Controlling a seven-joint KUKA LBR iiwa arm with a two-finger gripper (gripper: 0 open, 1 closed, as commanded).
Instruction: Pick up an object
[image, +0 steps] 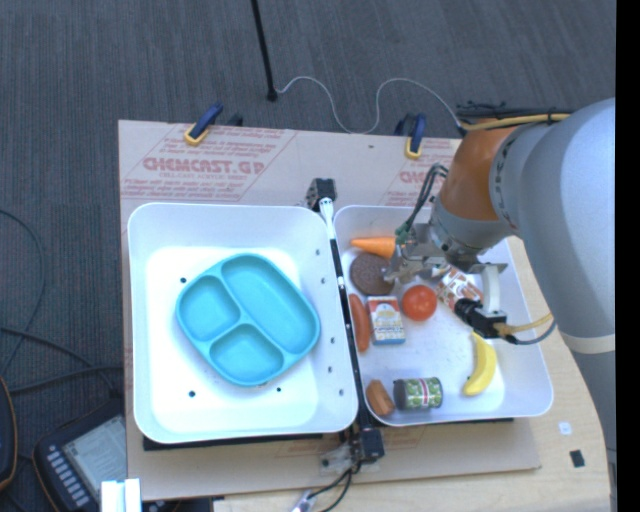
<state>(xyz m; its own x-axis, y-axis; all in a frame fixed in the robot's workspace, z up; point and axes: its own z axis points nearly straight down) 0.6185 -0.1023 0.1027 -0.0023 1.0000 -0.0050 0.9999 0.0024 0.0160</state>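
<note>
We see two bins side by side on the worktop (200, 170). The left bin (150, 250) holds a divided plate (247, 318). The right bin (525, 395) holds a carrot (373, 245) at the back, a tomato (419, 302) mid-bin, a banana (481, 366) right, and a jar (417, 393) in front.

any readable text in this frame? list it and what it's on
"CHEMCAST GP": red print on the brown board under the bins, left side, repeated in rows.
A cut-off red print on the same board at the right, behind the arm: too partial to read.
Label on the small carton in the right bin: too small to read.
Label on the jar: blurred, unreadable.
</note>
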